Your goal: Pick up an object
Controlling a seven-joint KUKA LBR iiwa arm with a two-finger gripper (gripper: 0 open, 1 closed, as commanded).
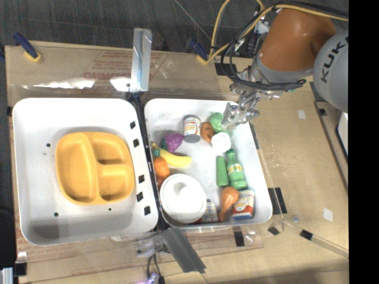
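while the grey arm with its orange band [296,37] reaches in from the right, its two-finger metal gripper [238,114] hangs over the upper right corner of the right-hand shallow white bin [260,176], just beside a small green rounded toy [216,121] and above a white round cap-like piece [221,142]. whether the gripper has closed on anything cannot be told from this slant, and no object is clearly seen in its grasp.

the right bin holds the pickable clutter: a small tin can with a pale label [191,127] near the top, an orange-brown rounded toy [206,132] beside it, a purple grape-like toy [173,141] to the left, and a yellow plastic banana [173,158] lying just below that. an orange round fruit toy [161,167] sits against the left wall. a stack of white bowls [182,197] fills the lower left of this bin. toward the right wall lie a green cylinder [221,171] and a green bottle with a label [235,170] side by side, with an orange carrot-shaped toy [227,201] and a small red and white carton [245,205] below them.

the left-hand shallow white bin [35,123] carries a yellow plastic divided tray [95,166], lying flat near its middle. yellow and black cables [228,16] loop above the wrist.
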